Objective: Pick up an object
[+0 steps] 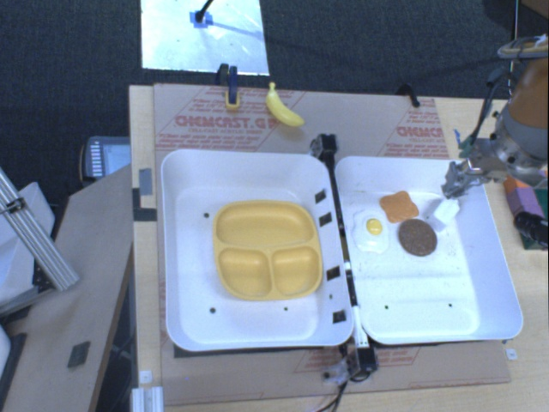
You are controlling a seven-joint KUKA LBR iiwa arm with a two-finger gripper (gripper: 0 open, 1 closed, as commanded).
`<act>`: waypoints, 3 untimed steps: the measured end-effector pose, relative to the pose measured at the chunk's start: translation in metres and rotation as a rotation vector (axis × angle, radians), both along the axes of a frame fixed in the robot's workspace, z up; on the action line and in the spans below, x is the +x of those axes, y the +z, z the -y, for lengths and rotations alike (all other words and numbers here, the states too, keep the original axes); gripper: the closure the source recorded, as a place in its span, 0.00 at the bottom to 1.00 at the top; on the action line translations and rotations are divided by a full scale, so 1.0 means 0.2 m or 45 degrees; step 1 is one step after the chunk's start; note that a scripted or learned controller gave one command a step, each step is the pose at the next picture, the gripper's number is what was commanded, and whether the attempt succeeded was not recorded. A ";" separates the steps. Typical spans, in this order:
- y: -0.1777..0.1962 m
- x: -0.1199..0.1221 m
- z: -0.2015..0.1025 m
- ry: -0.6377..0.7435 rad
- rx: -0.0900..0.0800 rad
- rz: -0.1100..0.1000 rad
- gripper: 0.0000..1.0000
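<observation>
The right bin [480,316] holds a toy fried egg [372,228], an orange toast piece [399,206], a round brown patty [418,238] and a small white piece [444,212]. The arm comes in from the right edge, with my gripper [455,184] hovering over the bin's far right part. It is just above and behind the white piece and to the right of the toast. Nothing is visibly held in it.
A yellow divided plate [262,249] lies in the left bin [184,230]. A toy banana [283,108] and a blue-and-yellow clamp [231,88] sit on the cardboard behind the bins. Coloured items [525,209] lie right of the right bin.
</observation>
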State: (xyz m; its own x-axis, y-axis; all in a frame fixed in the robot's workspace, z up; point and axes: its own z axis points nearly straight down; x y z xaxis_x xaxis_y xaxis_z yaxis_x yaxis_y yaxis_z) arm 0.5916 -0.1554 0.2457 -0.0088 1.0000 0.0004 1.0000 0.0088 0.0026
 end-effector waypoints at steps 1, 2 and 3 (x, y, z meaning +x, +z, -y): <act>0.03 0.06 -0.27 0.002 0.002 0.000 1.00; 0.00 0.13 -0.56 0.002 0.002 0.000 1.00; -0.07 0.16 -0.81 0.001 0.002 -0.002 1.00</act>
